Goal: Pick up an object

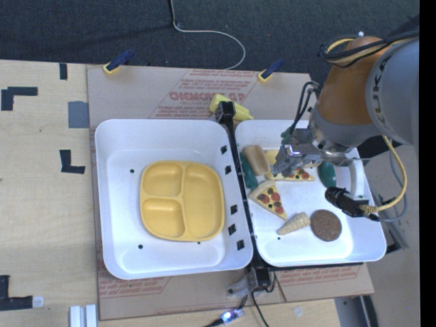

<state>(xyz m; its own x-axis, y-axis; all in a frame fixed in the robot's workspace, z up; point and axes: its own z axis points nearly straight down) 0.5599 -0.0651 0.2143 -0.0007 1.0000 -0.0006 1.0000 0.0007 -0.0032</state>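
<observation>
The gripper [294, 157] hangs low over the far part of the right bin [368, 247]; whether it is open or closed cannot be told. A pizza slice [298, 175] lies right under it, touching or nearly so, its length running left to right. A second slice [270, 199] lies just nearer and to the left

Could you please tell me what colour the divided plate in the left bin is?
The divided plate is plain pale yellow, seen clearly in the camera view.
</observation>
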